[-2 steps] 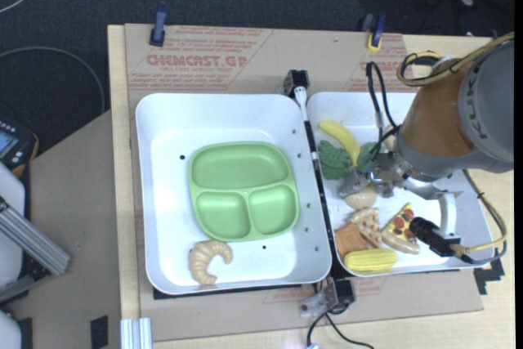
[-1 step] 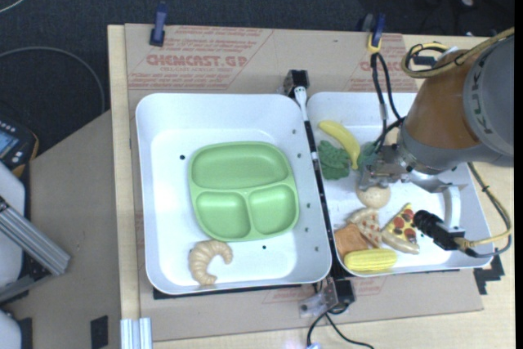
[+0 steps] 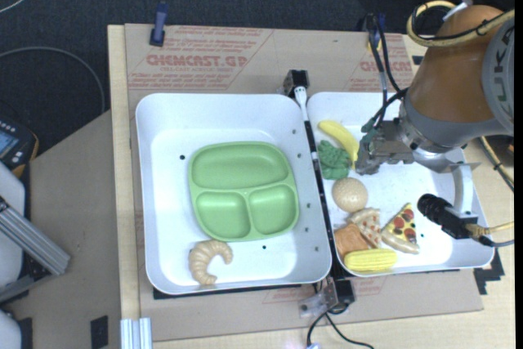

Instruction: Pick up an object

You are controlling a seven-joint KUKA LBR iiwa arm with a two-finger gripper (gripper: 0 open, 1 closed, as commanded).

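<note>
The tool (image 3: 365, 158) hangs over the upper left part of the right bin (image 3: 470, 253), carried by the grey arm with its orange band (image 3: 453, 53) entering from the right. Whether the tool is open or closed cannot be determined; nothing is visibly gripped.

Just to the tool's left lie a yellow banana (image 3: 341, 138) and, touching it, a green leafy piece (image 3: 333, 160), both against the bin's left wall. Below the tool sits a pale round ball (image 3: 350, 194). Further below, near the bin's front edge, are a tan pastry piece (image 3: 359, 230), a corn cob (image 3: 370, 261) and a pizza slice (image 3: 401, 230), closely grouped.

Well to the tool's left, the left bin (image 3: 155, 176) holds a green divided tray (image 3: 243, 190) and, in front of it, a croissant (image 3: 208, 259). Both bins rest on the surface (image 3: 131, 94).
</note>
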